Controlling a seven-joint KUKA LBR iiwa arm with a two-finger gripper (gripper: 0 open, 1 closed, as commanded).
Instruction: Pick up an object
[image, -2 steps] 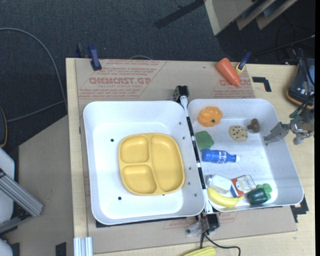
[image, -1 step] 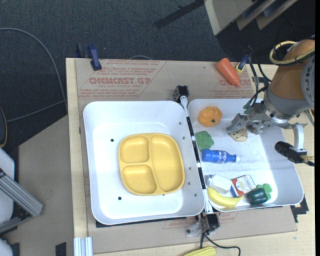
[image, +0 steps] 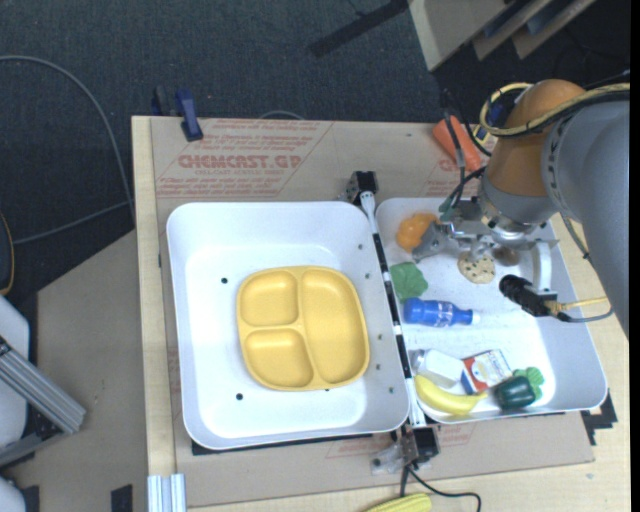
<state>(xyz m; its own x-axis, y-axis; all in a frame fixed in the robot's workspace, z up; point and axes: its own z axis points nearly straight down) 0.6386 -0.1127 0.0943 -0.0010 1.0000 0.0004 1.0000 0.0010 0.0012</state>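
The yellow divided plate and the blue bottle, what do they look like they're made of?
The yellow divided plate looks like moulded plastic: one even colour, rounded compartment ridges, a dull sheen. The blue bottle also looks plastic, smooth and slightly glossy, with a white cap; it could be a toy, but that is hard to tell at this size.

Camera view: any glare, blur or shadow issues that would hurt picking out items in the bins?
Camera view: lighting is even, shadows soft; the white left bin is bright but keeps its edges, and the yellow tray reads cleanly. Overall slightly soft and low-res: label text on the blue bottle is unreadable. The arm at right is large and blurry, and the gripper blends into clutter beside the cookie.
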